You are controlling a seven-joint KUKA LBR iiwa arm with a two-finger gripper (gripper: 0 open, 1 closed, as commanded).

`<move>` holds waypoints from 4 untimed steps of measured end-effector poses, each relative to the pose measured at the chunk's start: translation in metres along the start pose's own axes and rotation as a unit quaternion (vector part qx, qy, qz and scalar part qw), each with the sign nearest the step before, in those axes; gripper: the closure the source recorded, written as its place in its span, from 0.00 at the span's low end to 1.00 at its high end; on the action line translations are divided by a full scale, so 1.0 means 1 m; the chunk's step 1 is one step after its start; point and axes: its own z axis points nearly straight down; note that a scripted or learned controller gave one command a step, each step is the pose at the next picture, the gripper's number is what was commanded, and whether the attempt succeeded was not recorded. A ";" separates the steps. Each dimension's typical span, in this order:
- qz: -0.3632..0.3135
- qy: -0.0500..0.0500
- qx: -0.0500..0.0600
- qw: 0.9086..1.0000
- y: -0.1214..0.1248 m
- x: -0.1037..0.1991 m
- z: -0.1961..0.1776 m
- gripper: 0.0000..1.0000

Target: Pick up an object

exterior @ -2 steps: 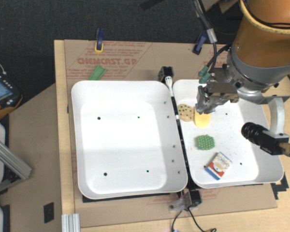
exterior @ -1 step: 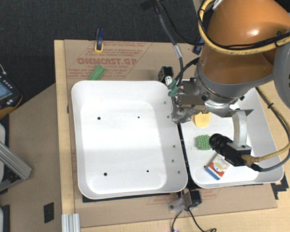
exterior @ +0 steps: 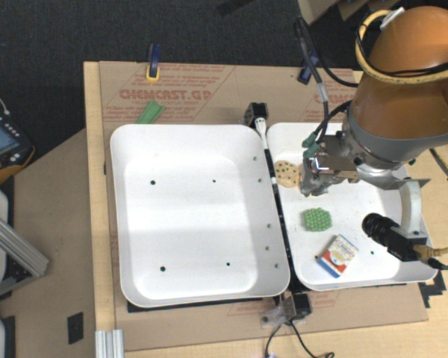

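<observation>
- Dark carpet surrounds a bench topped with a brown cardboard sheet (exterior: 97, 200) printed in red. On it, two shallow white bins sit side by side with their inner rims touching.
- The grey arm (exterior: 392, 136) reaches in from the right above the right bin (exterior: 358, 278). Its orange band (exterior: 411, 39) bulks large at the far right, and the wrist points down and a little to the left.
- The gripper (exterior: 310, 191) hangs over the far-left part of the right bin. From this angle I cannot tell whether it is wide or closed.
- A tan dotted disc (exterior: 287, 174) lies flat on the bin floor just left of the gripper's tip, close to the bin's left wall.
- A green knobbly ball (exterior: 316, 219) rests just on the near side of the gripper's tip, apart from it.
- A small red, white and blue box (exterior: 337, 255) lies askew nearer still and to the right of the ball, by the near rim.
- The left bin (exterior: 187, 230) shows a white floor marked with four small dark dots.
- A black clip (exterior: 255, 114) sits at the far end of the seam between the bins, and another clip (exterior: 295, 305) at the near end.
- A green strip (exterior: 149, 112) lies on the cardboard beyond the left bin's far rim. A blue and yellow clamp (exterior: 154, 62) grips the sheet's far edge.
- An aluminium rail (exterior: 15, 237) crosses the left border.
</observation>
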 end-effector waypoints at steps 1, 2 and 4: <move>-0.005 0.001 -0.004 1.000 0.019 0.036 -0.026 1.00; -0.005 0.001 -0.004 1.000 0.012 0.063 -0.060 1.00; -0.006 0.002 -0.005 1.000 -0.001 0.098 -0.049 1.00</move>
